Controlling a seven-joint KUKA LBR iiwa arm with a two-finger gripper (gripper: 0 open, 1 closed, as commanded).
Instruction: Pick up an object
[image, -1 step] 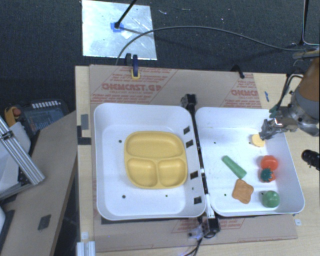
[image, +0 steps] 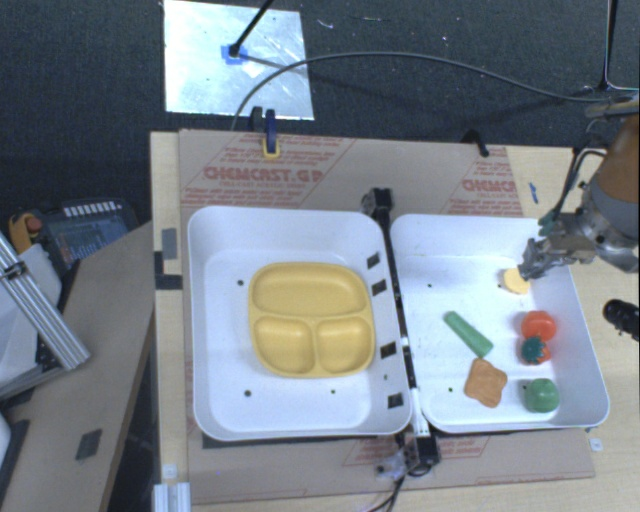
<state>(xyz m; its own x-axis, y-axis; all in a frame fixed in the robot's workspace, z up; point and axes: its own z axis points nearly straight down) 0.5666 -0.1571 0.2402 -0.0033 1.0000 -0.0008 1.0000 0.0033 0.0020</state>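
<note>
Over right bin (image: 590, 330), gripper (image: 532, 262) sits by yellow disc (image: 516, 282); claw state unclear to us — w/ flat disc, could slip.

Dark carpet (image: 90, 120) is covering the floor behind the wooden bench (image: 168, 300). A shiny metal sheet (image: 238, 60) is lying on the carpet beyond the bench, and black cables (image: 430, 65) are trailing across it nearby.
</note>
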